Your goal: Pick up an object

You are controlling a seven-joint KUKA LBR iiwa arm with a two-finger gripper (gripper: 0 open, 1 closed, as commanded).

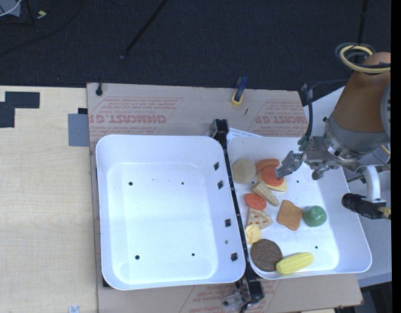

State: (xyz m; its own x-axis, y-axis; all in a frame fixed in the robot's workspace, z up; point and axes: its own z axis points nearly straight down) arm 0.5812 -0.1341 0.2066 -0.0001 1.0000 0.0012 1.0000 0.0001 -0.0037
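Toy food items, assorted, all lodged in the right bin (356,250); the left bin (105,207) sits beside it, the two touching along a black divider. We count a beige round (243,171) at the far left of the pile, an orange-red piece (273,177) on a yellow wedge (270,189), a red piece (255,201), a tan slice (289,214), a green ball (314,216), a pale wedge (257,220), a brown disc (266,253) and a corn cob (294,263) at the near edge.

Arm enters from the right; its jaws (290,163) hang low over the far part of the pile, just above the orange-red piece. We cannot tell whether the jaws are parted or clenched, and we see nothing between them.

Risks, as we judge them: items lie packed and overlapping, so a closing grip may catch two at once or nudge a neighbour aside; the orange-red piece rests on the wedge and could slide off; flat pieces offer little to pinch.

Writing: red print on the cardboard under the bins, seen upside down, not reliably legible to us
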